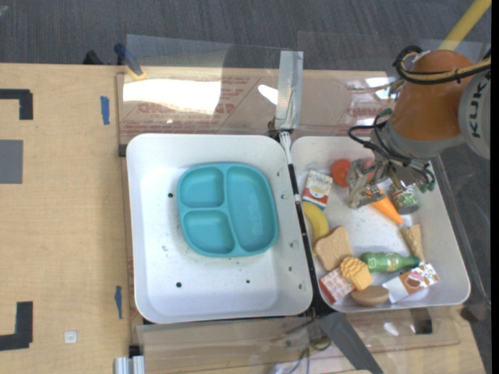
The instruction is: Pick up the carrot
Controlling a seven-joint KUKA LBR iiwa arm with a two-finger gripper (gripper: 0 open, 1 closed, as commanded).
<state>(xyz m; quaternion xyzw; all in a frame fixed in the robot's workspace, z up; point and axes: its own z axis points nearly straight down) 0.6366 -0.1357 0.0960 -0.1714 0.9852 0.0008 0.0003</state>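
Observation:
The carrot [387, 209] is a small orange cone lying in the right bin [452, 244], towards its far right, pointing down and right. My gripper [369, 185] hangs low over the same bin, just up and left of the carrot, its tip close to the carrot's thick end. Whether it touches the carrot is unclear from this angle. The orange-banded wrist [425, 104] rises behind it at the upper right.
Crowding the right bin are a red tomato [341, 171], a small carton [317, 185], a banana [316, 218], a bread slice [334, 246], a green bottle [387, 262], a green can [407, 199] and several snack packets. The left bin [156, 271] holds a blue divided plate [228, 209].

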